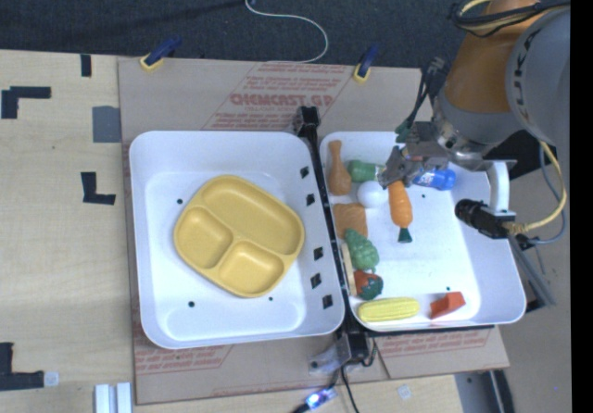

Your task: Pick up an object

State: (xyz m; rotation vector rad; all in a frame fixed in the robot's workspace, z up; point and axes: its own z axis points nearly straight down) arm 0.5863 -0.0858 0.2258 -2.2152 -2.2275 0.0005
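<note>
Corn (pixel 388 310) lies at the bin's near edge; carrot (pixel 399 205) hangs just below the gripper (pixel 397 170), grip unclear.

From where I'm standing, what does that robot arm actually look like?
The arm is bulky, rounded and grey, with a broad orange band above the wrist. Black and yellow cables loop around it. At its tip sits a small dark metal claw, with a black fitting beside it.
</note>
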